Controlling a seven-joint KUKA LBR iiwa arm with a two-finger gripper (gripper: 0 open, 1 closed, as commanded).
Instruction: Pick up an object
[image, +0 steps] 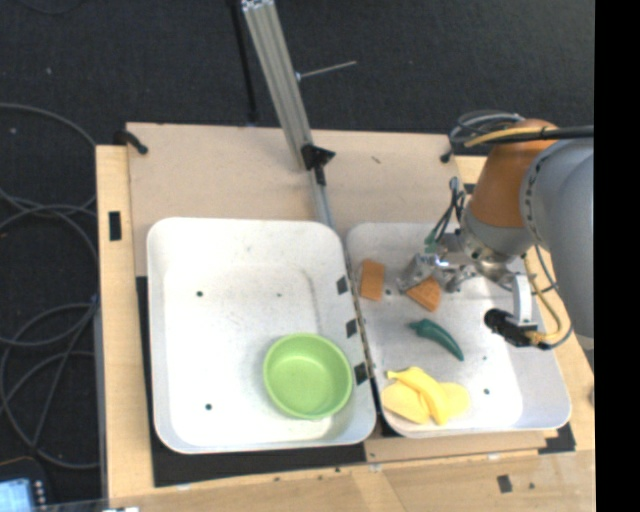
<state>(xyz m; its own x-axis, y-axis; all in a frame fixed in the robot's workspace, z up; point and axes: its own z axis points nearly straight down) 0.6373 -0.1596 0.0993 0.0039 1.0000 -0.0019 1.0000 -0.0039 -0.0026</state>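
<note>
Bench: pale wooden top on a dark carpeted floor with loose cables, bearing two shallow white plastic bins side by side. Left bin (200, 260): one round lime-green plastic bowl (307, 375), near its front right corner. Right bin (540, 400): a small orange-brown block (371, 280) against its left wall; a dark green curved pepper-shaped toy (438, 337) near the middle; a soft yellow banana-like bunch (427, 396) at the front edge; a second orange wedge-shaped piece (426, 295) toward the back. My arm's two-finger gripper (432, 275) sits low over that wedge, touching or just above it. How the pincer stands I cannot tell. Progress, as I judge it: approach made, nothing visibly lifted; securing and raising the wedge remain.
</note>
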